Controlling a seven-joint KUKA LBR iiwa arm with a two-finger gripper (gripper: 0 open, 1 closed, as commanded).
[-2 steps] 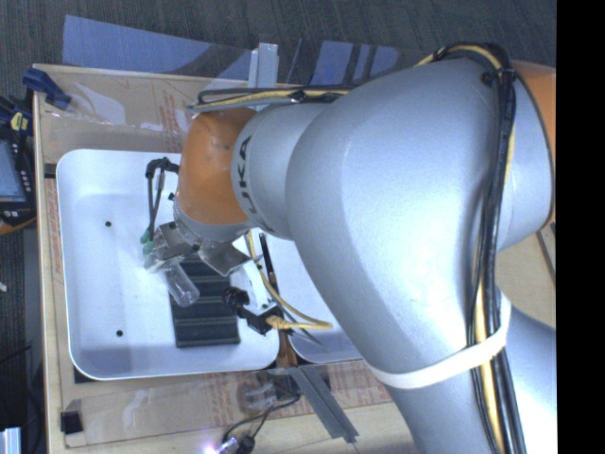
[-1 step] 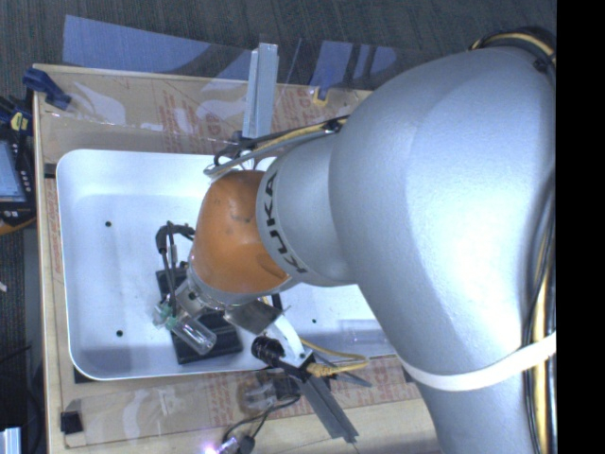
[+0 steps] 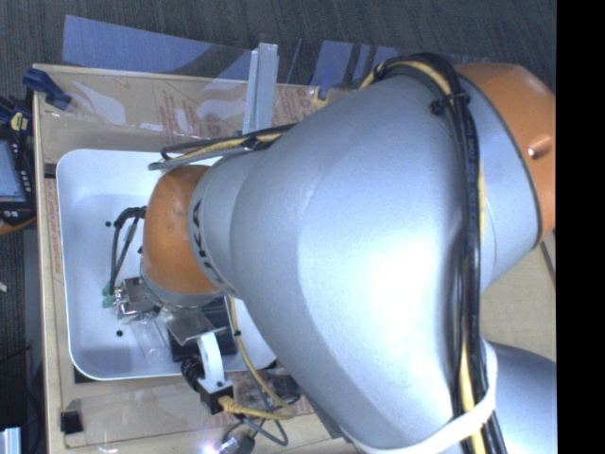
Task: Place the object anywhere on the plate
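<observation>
The big grey arm (image 3: 378, 253) covers most of the bench (image 3: 57, 121). Its hand (image 3: 142, 301) hangs low over a white bin (image 3: 80, 216); I cannot tell its state

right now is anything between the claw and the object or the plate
Cannot tell. The arm covers most of the left bin, with its wrist low over the bin floor; what lies under it is hidden.

Faint reddish print on the bench's clear sheet (image 3: 180, 112) seems too blurred to read.
</observation>
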